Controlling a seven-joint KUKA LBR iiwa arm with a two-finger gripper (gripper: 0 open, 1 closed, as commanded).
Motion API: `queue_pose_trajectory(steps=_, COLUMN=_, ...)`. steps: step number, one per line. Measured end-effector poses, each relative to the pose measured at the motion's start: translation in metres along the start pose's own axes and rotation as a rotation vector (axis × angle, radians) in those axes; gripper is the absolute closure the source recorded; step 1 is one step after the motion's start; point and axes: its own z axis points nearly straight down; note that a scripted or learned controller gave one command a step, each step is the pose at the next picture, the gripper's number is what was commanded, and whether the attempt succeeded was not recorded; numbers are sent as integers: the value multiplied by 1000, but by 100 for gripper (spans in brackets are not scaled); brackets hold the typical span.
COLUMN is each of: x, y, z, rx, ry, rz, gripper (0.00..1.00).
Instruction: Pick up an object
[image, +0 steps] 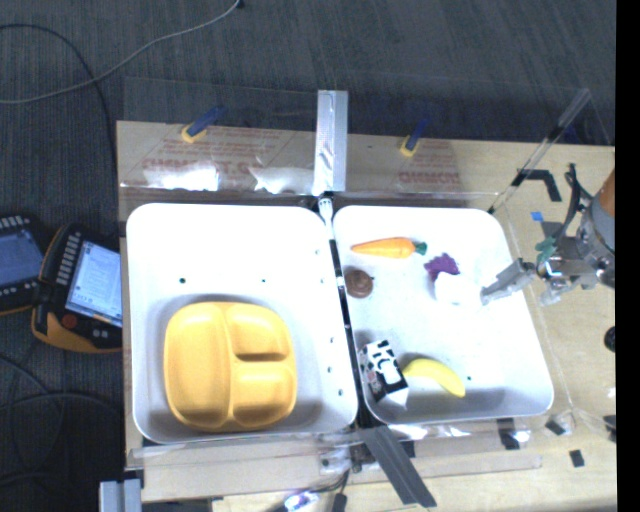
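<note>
The right bin (520, 330) holds 5 small things. An orange carrot (385, 246) with a green top lies near the back. A purple toy (442, 266) sits beside it, touching a white lump (452, 289). A brown ball (359, 283) rests by the left wall. A yellow banana (434, 376) lies at the front next to a black and white box (383, 368). The left bin (160, 240) has a yellow tray (230, 363). The gripper (497, 290) reaches in low from the right, tilted, its tip just beside the white lump. I cannot tell how its fingers stand.
</note>
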Motion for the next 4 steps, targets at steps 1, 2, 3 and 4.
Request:
queue_pose_trajectory(steps=1, x=37, y=-14, z=104, rx=1, ry=0, rz=-14, gripper=0)
queue_pose_trajectory(steps=2, x=65, y=-11, z=189, rx=-9, ry=-1, rz=306, gripper=0)
queue_pose_trajectory(steps=3, x=106, y=73, z=95, rx=0, ry=-3, rz=-247, gripper=0)
queue_pose_trajectory(steps=4, x=51, y=98, z=118, rx=0, ry=-4, rz=-240, gripper=0)
